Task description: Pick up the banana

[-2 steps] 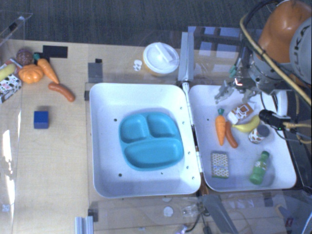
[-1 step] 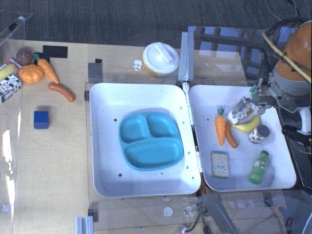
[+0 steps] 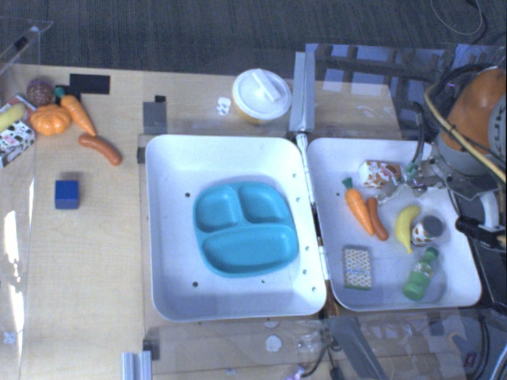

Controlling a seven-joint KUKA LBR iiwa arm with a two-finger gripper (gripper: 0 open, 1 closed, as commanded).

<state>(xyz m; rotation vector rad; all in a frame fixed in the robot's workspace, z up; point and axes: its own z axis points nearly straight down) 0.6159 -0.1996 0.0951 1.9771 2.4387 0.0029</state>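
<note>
Camera view looks down on a wooden counter (image 3: 95, 236) with two white bins side by side. The left bin (image 3: 170, 212) holds a blue divided plate (image 3: 245, 228) near its middle. The right bin (image 3: 333, 212) holds several small things. The banana (image 3: 406, 225) lies a little to 3 o'clock of this bin's middle, yellow and curved, its length running from 12 to 6 o'clock. Just at 3 o'clock of the banana is a small round grey thing (image 3: 428, 229). At 9 o'clock of the banana lie a carrot (image 3: 359, 210) and a sausage (image 3: 377, 218), close together. A green bottle (image 3: 420, 274) rests at 6 o'clock of the banana, and a small patterned packet (image 3: 357, 267) at 7 o'clock. A snack pack (image 3: 380, 173) lies at 11 o'clock.

The grey arm with its orange band (image 3: 475, 105) enters from 3 o'clock. The claw (image 3: 420, 176) sits at 12 o'clock of the banana, apart from it, beside the snack pack. Whether it is released or clenched one cannot tell; it looks small and blurred.

Outside the bins, a white lidded cup (image 3: 261, 95) stands at the 12 o'clock edge of the counter, a blue cube (image 3: 67, 194) at 9 o'clock, and toy foods at 10 o'clock.
</note>
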